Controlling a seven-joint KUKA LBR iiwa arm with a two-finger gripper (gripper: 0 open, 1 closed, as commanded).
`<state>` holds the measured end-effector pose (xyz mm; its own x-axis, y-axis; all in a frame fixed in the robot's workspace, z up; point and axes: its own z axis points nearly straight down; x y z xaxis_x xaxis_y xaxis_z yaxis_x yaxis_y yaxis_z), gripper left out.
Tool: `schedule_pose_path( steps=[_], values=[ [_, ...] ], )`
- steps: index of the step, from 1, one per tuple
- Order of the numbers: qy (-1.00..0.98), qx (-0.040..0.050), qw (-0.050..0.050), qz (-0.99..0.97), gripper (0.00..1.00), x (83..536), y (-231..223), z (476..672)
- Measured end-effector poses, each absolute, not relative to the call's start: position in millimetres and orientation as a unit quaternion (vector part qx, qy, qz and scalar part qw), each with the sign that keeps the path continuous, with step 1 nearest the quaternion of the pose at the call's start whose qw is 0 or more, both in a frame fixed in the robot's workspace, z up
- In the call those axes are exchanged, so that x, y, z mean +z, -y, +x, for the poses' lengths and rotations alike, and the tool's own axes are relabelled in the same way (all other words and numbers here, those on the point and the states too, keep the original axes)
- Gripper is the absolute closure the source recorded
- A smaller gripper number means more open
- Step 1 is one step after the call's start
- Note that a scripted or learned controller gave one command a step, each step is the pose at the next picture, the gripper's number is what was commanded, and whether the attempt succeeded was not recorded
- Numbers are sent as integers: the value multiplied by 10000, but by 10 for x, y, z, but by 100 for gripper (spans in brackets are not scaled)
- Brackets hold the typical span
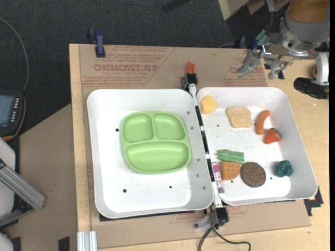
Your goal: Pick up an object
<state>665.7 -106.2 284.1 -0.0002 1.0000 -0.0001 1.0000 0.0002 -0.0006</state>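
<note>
Toy foods scattered in right bin [293, 187], none lifted.

Yellow piece [208, 104], toast [239, 117], sausage [261, 121], strawberry [271, 136], green piece [231, 155], waffle [230, 170] touching cookie [253, 174], teal lump [284, 168]. Left bin [104, 182] holding green plate [155, 141]. Gripper [260, 64] raised past the right bin's far edge, fingers apparently apart, nothing between them.
</note>
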Motion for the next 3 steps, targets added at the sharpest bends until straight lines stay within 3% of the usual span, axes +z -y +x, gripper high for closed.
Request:
schedule_pose_path(
  steps=[1, 2, 3],
  values=[
    [7067, 15, -2, -7075, 0, 781, 1274, 6651],
    [7069, -26, -52, -7073, 100, 998, 1271, 6695],
    [7062, -13, -41, -7080, 100, 1747, 1703, 6675]
  ],
)
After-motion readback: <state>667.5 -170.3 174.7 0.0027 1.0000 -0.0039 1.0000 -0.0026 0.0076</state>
